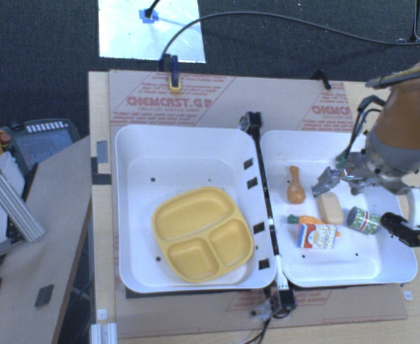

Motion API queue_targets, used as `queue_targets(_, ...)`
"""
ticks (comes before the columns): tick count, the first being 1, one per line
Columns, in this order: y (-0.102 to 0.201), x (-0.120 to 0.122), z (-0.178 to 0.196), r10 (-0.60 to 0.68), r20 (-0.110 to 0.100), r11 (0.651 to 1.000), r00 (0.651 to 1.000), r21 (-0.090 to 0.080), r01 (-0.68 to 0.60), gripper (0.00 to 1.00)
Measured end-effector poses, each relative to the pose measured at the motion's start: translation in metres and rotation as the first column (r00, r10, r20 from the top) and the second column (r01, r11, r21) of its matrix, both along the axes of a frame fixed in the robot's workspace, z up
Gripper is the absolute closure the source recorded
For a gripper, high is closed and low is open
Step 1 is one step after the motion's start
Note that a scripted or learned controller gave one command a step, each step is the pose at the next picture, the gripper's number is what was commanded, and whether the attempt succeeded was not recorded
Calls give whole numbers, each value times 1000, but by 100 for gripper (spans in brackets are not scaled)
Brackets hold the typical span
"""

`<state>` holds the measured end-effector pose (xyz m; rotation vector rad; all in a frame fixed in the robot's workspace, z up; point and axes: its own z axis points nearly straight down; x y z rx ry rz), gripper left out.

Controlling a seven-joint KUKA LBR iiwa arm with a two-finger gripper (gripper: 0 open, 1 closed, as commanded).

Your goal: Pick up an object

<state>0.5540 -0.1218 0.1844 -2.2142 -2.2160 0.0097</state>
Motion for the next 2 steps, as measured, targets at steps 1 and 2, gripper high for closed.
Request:
queue_targets(1, 0, 3, 6, 2, 12, 1000, 1000, -2, -2, 0)
queue_targets(2, 1, 12, -41, 2, 9, 1000, 1000, -1, -2, 0)
